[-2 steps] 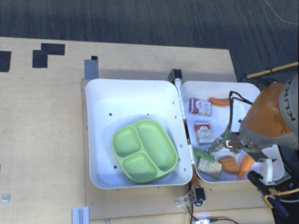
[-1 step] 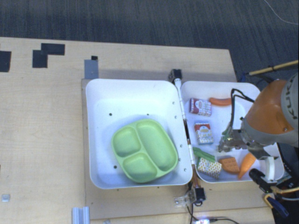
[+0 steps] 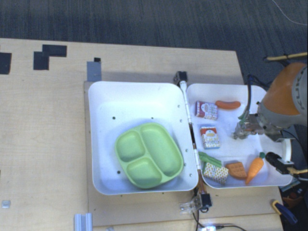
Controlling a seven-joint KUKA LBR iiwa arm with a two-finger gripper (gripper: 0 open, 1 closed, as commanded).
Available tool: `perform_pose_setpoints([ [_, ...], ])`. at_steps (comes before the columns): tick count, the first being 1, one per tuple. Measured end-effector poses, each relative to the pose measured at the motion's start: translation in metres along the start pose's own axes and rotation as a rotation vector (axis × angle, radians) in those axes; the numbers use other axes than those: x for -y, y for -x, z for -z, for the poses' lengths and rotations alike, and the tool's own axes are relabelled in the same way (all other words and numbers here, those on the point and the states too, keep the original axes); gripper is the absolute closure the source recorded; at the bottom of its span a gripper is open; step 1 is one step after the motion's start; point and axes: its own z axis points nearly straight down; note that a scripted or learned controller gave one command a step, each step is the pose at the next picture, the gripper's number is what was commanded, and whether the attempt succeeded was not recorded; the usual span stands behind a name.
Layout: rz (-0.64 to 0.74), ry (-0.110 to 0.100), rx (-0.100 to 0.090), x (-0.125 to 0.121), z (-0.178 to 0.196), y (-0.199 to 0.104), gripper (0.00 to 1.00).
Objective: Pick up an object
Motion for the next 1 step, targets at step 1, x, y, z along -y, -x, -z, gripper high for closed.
perform_pose_setpoints([
  [1, 0.001, -0.005, -0.002, -0.0361, 0.0687, 0.0370, 1.00],
])
